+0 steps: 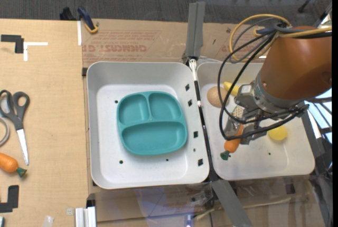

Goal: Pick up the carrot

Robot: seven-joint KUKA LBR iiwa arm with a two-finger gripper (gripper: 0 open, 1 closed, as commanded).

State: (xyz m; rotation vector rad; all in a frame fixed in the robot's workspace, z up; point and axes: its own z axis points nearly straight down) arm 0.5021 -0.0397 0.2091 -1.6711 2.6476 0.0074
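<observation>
An orange carrot [231,144] with a green stem end lies slanted at the left side of the right bin [296,165], stem toward the bin's front left. My gripper [239,129] comes down from the orange-banded arm right over the carrot's upper end. Its dark fingers [230,128] stand on either side of that end, and orange shows between them, so the gripper is shut on the carrot. The arm's body hides the middle and back of this bin. A second carrot [7,163] lies on the wooden bench at the far left edge.
In the right bin are a beige egg-shaped item [214,96], a yellow piece [227,87] behind it and a yellow lemon [278,133]. The left bin [100,162] holds a teal divided plate [153,123]. Scissors [16,115] lie on the left bench.
</observation>
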